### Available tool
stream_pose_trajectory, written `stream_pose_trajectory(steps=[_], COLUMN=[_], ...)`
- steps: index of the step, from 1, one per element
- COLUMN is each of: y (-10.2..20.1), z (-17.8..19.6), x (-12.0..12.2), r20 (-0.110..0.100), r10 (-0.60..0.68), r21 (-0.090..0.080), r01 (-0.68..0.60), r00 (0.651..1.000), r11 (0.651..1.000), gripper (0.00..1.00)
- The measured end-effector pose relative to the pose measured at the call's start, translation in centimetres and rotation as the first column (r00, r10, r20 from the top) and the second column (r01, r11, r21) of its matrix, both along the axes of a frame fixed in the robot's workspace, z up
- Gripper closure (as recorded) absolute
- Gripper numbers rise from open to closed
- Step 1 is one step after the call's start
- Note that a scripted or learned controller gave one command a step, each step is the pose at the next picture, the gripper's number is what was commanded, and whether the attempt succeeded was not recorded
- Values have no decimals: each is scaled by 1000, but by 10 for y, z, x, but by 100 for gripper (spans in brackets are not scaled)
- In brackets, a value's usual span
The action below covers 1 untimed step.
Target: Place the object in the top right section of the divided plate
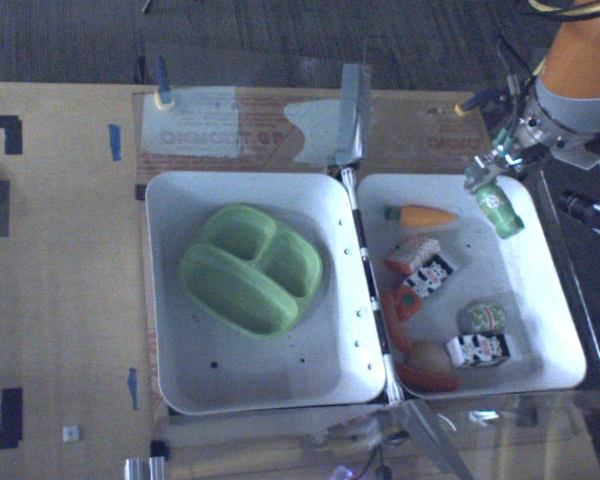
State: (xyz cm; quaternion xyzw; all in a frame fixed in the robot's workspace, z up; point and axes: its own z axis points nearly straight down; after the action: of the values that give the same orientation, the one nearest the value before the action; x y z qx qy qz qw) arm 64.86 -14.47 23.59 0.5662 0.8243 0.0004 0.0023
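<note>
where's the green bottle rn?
The green bottle hangs tilted under the pincer over the right bin's upper right corner, right of the toy carrot.

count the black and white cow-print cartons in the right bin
2: one cow-print carton mid-bin beside the pink-topped block, another near the front, below the green-lidded cup. None seem hidden.
</note>
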Motion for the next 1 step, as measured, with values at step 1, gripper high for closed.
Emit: stream_pose_trajectory(steps=[1], y=[60], z=[-8], x=[13], r20=[-1], r10=[21], r21=[2], r01=[-21], r00=[1000], r11=[1000], gripper=[100])
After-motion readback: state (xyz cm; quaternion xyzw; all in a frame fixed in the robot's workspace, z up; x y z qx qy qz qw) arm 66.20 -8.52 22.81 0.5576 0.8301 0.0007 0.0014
